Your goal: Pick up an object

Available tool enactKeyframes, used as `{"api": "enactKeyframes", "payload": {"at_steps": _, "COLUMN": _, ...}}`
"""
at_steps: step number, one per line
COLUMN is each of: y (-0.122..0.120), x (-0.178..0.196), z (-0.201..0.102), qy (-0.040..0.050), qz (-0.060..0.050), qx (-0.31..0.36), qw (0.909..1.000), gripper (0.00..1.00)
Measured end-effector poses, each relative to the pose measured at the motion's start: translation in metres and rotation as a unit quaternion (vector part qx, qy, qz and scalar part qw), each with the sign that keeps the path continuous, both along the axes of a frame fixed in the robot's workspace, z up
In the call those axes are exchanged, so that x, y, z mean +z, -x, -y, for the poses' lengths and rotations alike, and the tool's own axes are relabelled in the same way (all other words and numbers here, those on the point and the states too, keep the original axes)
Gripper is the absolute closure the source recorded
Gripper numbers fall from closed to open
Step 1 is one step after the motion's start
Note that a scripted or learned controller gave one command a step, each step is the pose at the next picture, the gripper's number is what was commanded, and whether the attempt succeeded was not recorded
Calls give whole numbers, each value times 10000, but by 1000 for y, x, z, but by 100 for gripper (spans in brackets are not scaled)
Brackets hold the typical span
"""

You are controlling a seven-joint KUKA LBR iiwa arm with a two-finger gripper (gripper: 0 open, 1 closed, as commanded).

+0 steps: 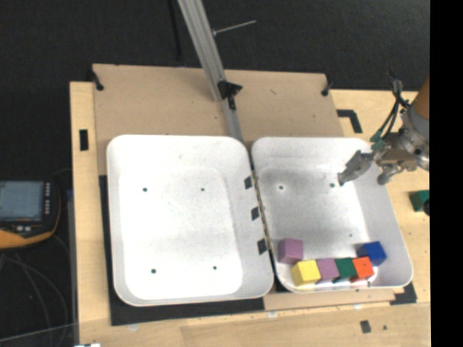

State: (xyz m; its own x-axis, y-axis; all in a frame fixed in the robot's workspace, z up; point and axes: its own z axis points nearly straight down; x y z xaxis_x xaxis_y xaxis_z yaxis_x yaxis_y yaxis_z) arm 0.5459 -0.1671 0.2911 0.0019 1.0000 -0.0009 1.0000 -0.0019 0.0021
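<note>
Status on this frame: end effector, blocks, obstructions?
End effector over right bin's upper right, holding nothing. Blocks clustered along bottom edge, untouched. Path unobstructed.

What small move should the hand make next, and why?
Probably carry the hand toward the near edge of the right bin before descending. It sits over the bin's far right part, while the blocks cluster along the near wall; the purple block stands apart and looks easiest to reach.

blocks [334, 263] | six coloured cubes | clustered along right bin's near edge
</note>
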Motion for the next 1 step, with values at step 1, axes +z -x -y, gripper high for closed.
{"api": "enactKeyframes", "payload": {"at_steps": 1, "y": 15, "x": 24, "z": 27, "qy": 10, "qz": 11, "qx": 2, "qw": 10000, "gripper": 0}}
